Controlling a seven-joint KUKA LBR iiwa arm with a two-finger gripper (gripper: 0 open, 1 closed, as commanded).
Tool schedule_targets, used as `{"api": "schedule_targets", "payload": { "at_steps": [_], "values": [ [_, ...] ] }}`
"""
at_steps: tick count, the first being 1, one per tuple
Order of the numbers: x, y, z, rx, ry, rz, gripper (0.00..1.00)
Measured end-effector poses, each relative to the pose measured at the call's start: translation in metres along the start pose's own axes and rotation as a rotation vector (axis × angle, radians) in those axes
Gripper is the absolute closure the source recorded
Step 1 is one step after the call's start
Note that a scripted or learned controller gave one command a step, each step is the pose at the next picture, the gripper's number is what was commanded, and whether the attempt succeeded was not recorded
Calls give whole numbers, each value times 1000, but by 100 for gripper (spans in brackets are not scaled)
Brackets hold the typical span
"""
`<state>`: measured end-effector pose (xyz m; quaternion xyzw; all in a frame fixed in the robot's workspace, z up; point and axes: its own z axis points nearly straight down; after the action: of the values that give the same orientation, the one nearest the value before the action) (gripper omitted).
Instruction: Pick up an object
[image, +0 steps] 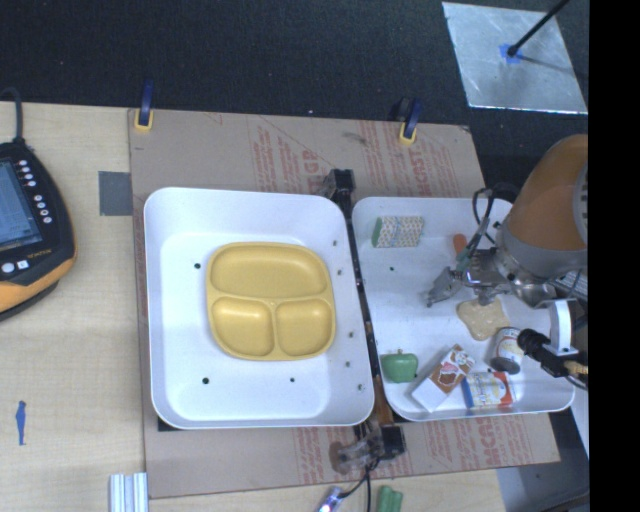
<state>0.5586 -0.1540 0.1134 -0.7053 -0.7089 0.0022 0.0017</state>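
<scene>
In the camera view, the hand (447, 287) hangs right of centre over the right bin (400, 215), fingers spread, gripping nothing. Just lower right lies a tan cracker-like piece (482, 318): probably light, stiff and brittle; grip its edges gently.

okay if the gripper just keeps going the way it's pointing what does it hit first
Probably bare floor of the right bin. The gripper points left and downward over open white bottom, though depth is hard to judge. The green apple lies off that line.
</scene>
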Motion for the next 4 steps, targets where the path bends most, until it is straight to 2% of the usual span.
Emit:
{"api": "schedule_targets", "payload": {
  "at_steps": [1, 2, 3, 4],
  "values": [
    [-53, 47, -29, -5, 0, 4, 0],
    [-39, 74, 2, -4, 1, 2, 0],
    [-58, -20, -50, -3, 1, 3, 0],
    [-57, 30, 20, -2, 0, 0, 0]
  ]
}}
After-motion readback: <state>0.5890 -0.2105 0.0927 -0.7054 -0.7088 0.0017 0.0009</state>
